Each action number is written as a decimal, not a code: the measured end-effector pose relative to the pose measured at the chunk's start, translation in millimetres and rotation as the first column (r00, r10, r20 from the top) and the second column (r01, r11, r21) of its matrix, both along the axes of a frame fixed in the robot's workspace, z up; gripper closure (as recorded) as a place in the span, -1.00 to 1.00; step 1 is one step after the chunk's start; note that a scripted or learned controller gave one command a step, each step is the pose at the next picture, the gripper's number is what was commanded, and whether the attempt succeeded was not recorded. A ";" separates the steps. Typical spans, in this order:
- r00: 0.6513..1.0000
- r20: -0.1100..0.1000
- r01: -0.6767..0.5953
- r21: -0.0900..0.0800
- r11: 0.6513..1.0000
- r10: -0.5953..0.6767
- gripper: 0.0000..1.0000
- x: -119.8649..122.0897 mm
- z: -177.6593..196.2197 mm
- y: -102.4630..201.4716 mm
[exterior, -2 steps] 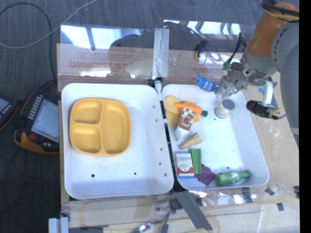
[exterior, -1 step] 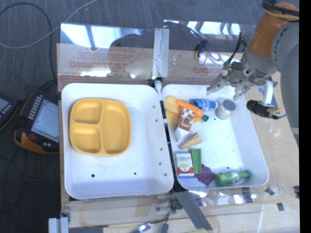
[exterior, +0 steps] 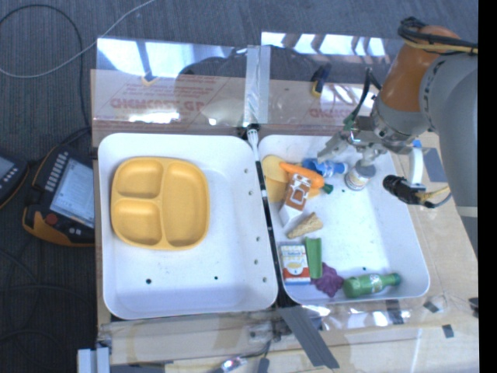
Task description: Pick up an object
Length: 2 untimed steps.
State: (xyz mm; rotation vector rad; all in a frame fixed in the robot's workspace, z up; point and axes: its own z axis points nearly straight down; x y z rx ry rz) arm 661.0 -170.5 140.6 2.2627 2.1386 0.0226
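Two bins: shallow white trays side by side on the worktop (exterior: pixel 435 231); the left bin (exterior: pixel 233 286) carries a yellow divided plate (exterior: pixel 161 202), the right bin (exterior: pixel 388 224) a crowded heap of small goods.
Arm: grey with an orange band, reaching in from the right; its pincer (exterior: pixel 353 162) hangs low over the upper part of the right bin, just beside a blue item (exterior: pixel 320 167).
Pincer state: cannot be told from this angle; nothing is visibly carried.
Task's thing: none yet singled out; candidates lie in the right bin, among them an orange carton (exterior: pixel 297 193), a tan wedge (exterior: pixel 304 224), a small red-and-white box (exterior: pixel 293 261), a green bottle (exterior: pixel 371 284) and a purple scrap (exterior: pixel 329 279).
Risk, clutter: the items near the pincer touch or overlap, so a descent there would likely nudge neighbours or pinch two at once.
Risk, wall: the heap hugs the divider, where a fingertip could strike the rim.
Risk, bottle: probably rolls away if clipped off-centre.
Writing: faint reversed lettering on the clear sheet (exterior: pixel 155 103) behind the bins; package print too small to read.
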 end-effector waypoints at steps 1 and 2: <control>1.000 0.011 0.009 -0.004 1.000 -0.009 -1.00 -5.9 -7.9 8.1; 1.000 0.008 0.013 0.001 1.000 -0.013 -1.00 -10.9 -9.9 14.1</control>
